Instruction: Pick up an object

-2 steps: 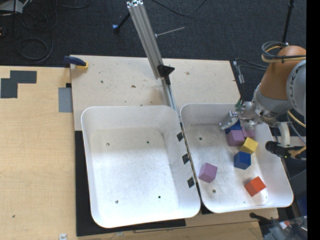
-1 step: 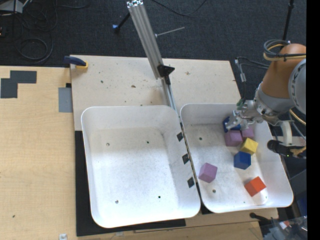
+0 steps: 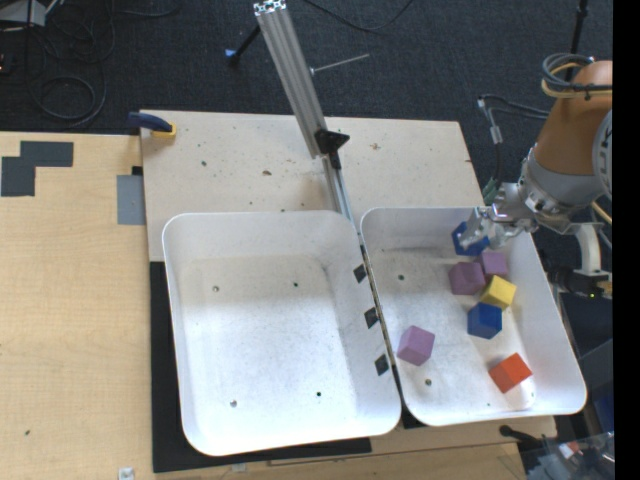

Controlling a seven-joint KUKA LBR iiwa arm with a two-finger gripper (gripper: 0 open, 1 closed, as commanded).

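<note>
The end effector [image 3: 487,224] hovers over a small blue cube [image 3: 468,238]; its grip state cannot be told. The cube looks light, rigid; grasp opposite flat faces.

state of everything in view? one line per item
gripper: low over the right bin's far end, at a blue block
blue block at gripper: against the fingers, grasp unclear
purple blocks: two, touching, resting
yellow block: resting, tilted
blue block: resting
lone purple block: resting apart
orange block: resting near front
</note>
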